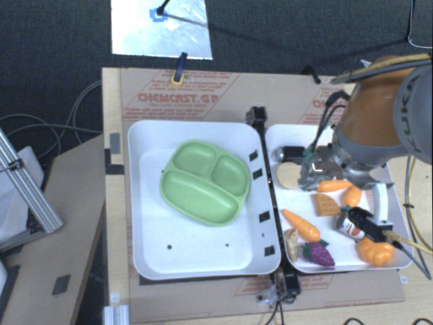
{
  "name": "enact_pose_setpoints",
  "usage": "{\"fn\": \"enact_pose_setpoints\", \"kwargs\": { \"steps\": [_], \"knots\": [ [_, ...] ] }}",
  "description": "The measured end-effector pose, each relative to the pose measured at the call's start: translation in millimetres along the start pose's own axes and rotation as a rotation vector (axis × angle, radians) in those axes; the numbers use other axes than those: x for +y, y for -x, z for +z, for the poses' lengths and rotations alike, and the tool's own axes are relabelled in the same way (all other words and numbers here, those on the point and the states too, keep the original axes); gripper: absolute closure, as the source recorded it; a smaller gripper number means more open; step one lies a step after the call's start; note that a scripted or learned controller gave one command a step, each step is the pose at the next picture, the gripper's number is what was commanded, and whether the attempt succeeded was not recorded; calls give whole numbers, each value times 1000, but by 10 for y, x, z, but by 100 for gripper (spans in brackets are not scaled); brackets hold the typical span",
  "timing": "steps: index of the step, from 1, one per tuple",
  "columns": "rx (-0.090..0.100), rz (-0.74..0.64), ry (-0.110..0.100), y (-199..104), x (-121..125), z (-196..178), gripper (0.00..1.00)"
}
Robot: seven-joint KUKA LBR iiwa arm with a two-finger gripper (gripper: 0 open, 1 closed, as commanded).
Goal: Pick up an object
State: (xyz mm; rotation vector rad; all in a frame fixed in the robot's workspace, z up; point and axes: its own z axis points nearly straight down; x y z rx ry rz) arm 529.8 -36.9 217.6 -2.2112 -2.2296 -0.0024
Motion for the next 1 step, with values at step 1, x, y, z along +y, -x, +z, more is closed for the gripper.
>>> {"fn": "enact_pose_setpoints", "kwargs": {
  "steps": [1],
  "knots": [
    [1, -2, 2, -587, -4, 16, 100]
  ]
}}
